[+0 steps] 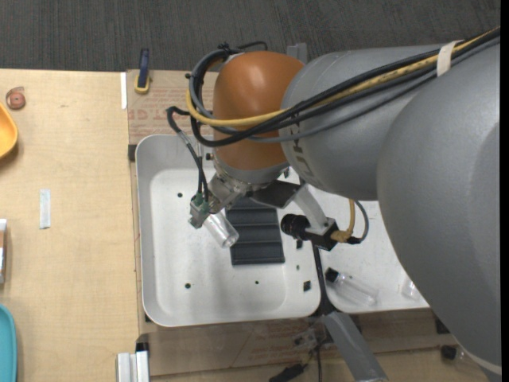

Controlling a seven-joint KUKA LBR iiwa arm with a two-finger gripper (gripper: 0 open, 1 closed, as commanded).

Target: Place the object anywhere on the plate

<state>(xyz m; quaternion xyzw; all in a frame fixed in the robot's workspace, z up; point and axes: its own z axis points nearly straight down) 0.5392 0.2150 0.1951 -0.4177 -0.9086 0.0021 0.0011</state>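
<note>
Arm [382, 126] comes in from the right, big grey body covering most of the right side, orange band [250, 106] sitting above the wrist over the back of the left bin. Yellow and black cables [238, 126] loop around the orange part and run along the grey link. Gripper [256, 235] hangs low inside the left bin [159, 293], dark ribbed block pointing down at the bin floor; cannot tell from this angle whether it is released or clenched, and nothing can be seen held in it. Small silvery cylinder part [220, 228] and a greenish fitting [199, 207] stick out just left of the gripper, part of the wrist gear by the look of it. Left bin floor around the gripper is white with a few dark specks. Right bin [374, 305] mostly hidden under the arm; a clear plastic item [350, 286] lies on the bit of its floor that shows near the front edge, cannot tell what it is. No plate can be made out, so the task object's place is not sure. Wooden counter [71, 213] on the left carries an orange thing [5, 134] at the edge, a small white strip [44, 209] and a teal thing [6, 344] at the lower corner. Blue clamp [144, 68] sits at the counter's back edge.
</note>
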